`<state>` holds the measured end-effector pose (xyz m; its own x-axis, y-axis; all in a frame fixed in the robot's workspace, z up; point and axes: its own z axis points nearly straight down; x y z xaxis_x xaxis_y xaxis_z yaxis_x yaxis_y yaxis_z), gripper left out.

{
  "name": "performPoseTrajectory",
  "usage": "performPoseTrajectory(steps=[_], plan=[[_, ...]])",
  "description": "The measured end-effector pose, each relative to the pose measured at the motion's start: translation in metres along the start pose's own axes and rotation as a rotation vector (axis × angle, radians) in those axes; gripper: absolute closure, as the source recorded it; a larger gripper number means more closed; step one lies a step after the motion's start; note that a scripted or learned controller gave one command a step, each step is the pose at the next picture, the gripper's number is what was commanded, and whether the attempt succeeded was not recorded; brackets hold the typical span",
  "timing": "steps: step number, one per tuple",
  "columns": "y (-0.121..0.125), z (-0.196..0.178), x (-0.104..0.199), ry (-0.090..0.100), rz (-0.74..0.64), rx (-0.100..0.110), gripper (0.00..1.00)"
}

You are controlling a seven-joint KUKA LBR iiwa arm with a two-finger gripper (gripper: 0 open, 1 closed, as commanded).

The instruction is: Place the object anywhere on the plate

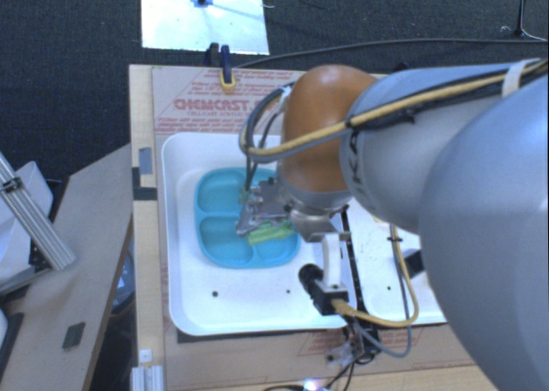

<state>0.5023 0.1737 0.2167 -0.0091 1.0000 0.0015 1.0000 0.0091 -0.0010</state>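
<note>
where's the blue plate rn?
The blue plate lies in the left white bin, toward its middle, with the claw over its right edge.

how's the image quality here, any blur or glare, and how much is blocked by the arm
In the camera view the arm looms large and soft on the right, covering most of the right bin. The blue plate in the left bin is evenly lit and fairly sharp, with mild sheen on its surface. The gripper and a green object beside it look slightly blurred.
</note>
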Motion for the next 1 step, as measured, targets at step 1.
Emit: performPoseTrajectory(steps=[1], plan=[[0.0008, -0.0005, -0.0026, -0.001, 0.005, -0.001, 0.0]])
